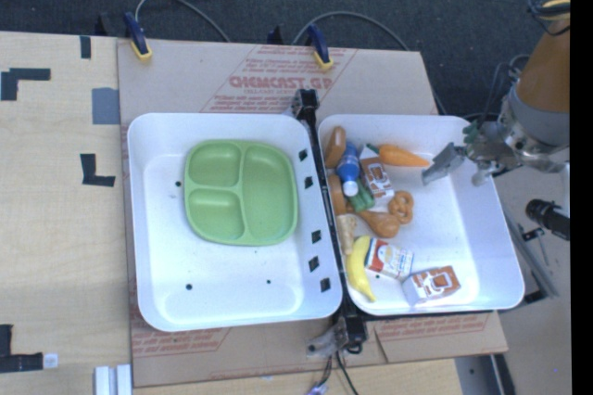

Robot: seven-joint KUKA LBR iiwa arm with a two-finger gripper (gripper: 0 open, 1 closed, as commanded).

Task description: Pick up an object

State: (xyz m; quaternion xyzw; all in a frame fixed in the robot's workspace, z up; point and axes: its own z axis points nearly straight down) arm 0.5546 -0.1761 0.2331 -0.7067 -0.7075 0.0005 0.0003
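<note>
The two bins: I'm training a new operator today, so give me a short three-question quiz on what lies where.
1. True or false: the green plate lies in the same bin as the banana.
2. Which lies nearest the hand? A) carrot B) banana C) green plate
3. Fill in: the blue bottle lies in the ___ bin.

Key: 1 false. 2 A. 3 right.

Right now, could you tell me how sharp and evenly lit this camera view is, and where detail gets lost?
In the camera view, light is even and soft, with faint shadows; the green plate and carrot read clearly; the white bin walls look bright and slightly washed out; the carton labels are too soft to read; the gripper is small and a little blurred.
</note>
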